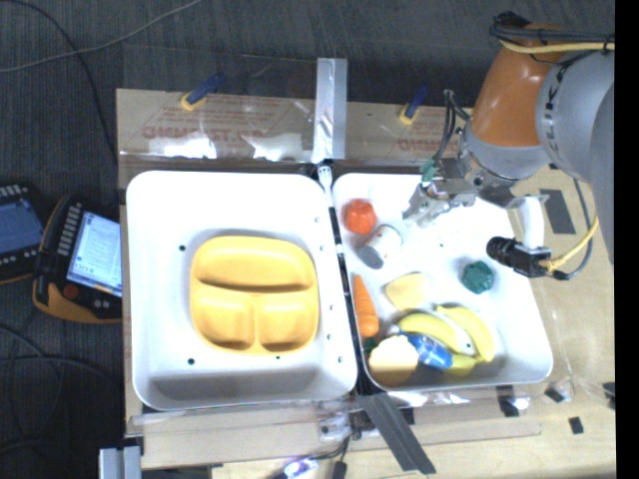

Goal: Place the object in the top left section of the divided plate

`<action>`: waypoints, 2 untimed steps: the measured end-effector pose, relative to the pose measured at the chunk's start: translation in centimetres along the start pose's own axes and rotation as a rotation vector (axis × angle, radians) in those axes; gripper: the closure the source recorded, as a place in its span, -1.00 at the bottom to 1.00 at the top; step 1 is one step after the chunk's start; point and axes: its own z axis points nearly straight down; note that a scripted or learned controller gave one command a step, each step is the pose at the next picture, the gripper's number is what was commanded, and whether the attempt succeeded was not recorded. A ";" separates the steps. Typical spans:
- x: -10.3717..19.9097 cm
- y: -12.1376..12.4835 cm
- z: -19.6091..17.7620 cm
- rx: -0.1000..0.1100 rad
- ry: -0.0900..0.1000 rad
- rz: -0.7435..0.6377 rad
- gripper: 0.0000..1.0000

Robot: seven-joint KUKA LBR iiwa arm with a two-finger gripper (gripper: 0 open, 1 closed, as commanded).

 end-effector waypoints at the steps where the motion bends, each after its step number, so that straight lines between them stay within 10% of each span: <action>1: -4.2 -8.5 9.9 0.002 0.003 0.003 1.00; 2: 1.5 -11.5 2.3 0.002 0.003 0.142 1.00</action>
